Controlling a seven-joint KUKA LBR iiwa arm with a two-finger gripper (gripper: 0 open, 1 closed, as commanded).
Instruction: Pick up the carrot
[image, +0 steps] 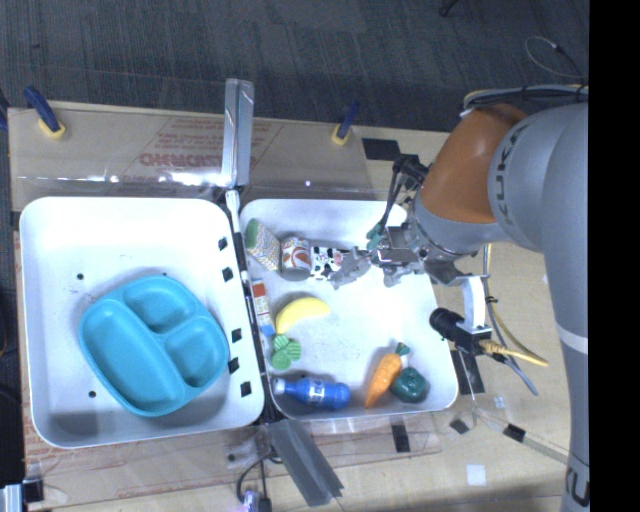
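Observation:
The carrot (382, 374) is orange with a green leafy top and lies in the right bin (340, 215) near its front right corner, leaf end pointing away from me. My gripper (352, 268) hangs over the upper middle of that bin, beside a black-and-white cow-patterned item (322, 262). It is well above and a little left of the carrot, apart from it. Nothing shows held in it.
The right bin also holds a can (295, 255), a green-white packet (258, 243), a yellow fruit (300, 313), a small green piece (286, 351), a blue bottle (312, 392) and a dark green vegetable (411, 385) touching the carrot. A blue divided plate (150, 345) lies in the left bin (60, 230).

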